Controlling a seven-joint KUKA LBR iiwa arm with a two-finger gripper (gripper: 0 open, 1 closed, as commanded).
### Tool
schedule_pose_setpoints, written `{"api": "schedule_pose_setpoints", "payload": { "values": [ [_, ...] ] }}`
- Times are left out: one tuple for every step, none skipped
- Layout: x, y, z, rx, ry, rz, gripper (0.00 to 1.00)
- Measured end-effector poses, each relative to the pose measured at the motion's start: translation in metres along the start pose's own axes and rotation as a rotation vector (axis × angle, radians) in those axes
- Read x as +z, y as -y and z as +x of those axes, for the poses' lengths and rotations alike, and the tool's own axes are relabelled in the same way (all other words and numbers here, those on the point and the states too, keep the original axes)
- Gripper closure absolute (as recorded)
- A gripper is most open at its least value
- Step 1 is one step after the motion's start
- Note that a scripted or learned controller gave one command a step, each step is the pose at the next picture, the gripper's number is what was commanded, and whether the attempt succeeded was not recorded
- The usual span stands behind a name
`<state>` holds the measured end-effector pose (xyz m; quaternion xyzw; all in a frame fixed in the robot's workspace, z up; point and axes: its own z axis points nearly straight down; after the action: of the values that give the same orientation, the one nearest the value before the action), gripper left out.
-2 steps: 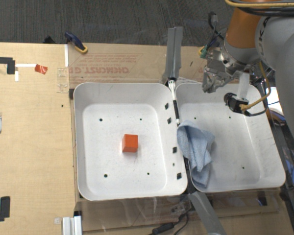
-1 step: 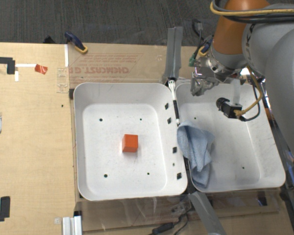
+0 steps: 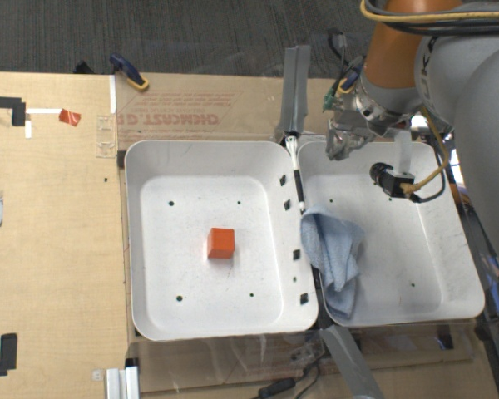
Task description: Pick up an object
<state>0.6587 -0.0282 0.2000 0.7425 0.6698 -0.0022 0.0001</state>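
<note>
Plainly, the choice of target rests on where the pincer (image 3: 343, 146) hangs: over the far left corner of the right bin (image 3: 432, 302), just beside the divider between the two bins. From there the blue cloth (image 3: 333, 256) lies nearer, toward the camera along the same left wall of that bin, while the orange block (image 3: 221, 243) sits well apart, near the middle of the left bin (image 3: 150, 306), across the divider. The one arm reaches in from the right, so the cloth looks like the shorter trip.

Whether the pincer is released or clenched I cannot tell; it is small and dark against the bin wall, and nothing visible is caught in it.

The cloth is soft, crumpled fabric, bunched into a long heap running along the bin wall, its near end draped against the rim. The block is a small, rigid cube with flat, matte faces. Both bins are smooth white plastic, resting on a brown, board-topped table (image 3: 50, 248).
</note>
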Motion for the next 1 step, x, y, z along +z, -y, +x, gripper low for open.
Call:
{"api": "schedule_pose_setpoints", "payload": {
  "values": [
    [0.0084,0.0028,0.0275,-0.169,-0.002,-0.001,1.00]
  ]
}}
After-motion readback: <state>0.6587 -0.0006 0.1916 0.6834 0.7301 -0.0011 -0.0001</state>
